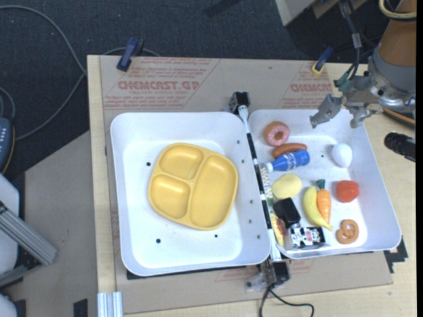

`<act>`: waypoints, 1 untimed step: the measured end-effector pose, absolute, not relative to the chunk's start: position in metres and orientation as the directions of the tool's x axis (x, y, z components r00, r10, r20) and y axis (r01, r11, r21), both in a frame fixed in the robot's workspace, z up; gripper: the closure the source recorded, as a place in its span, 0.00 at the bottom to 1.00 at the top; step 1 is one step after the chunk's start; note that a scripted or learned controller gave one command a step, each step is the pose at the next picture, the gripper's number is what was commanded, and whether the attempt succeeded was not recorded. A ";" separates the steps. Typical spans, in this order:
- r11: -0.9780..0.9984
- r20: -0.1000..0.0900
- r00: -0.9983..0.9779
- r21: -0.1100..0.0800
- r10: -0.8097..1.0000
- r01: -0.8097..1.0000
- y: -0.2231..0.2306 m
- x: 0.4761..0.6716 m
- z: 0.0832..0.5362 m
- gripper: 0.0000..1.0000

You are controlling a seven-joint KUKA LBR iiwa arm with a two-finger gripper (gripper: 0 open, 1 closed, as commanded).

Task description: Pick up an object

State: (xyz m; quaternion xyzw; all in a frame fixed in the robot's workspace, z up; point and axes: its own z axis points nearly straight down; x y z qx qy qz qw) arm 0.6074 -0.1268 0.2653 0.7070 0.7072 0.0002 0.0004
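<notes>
The gripper (344, 110) hangs over the right bin's (380, 197) far edge, fingers spread and holding nothing. The white egg (341, 154) lies just nearward of them, beside the doughnut (277, 134).

Toy foods lying loose below the tool (345, 113): white egg (341, 154) nearest; donut (277, 134), sausage (289, 150) and blue bottle (287, 161) to its lower left; tomato (347, 190), carrot (322, 203), banana (310, 207), lemon (287, 185) and pretzel (347, 231) farther off.
</notes>
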 end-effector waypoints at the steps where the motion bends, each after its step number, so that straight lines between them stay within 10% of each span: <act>1: -0.001 0.001 0.001 -0.003 1.000 1.000 -0.151 0.562 0.110 0.00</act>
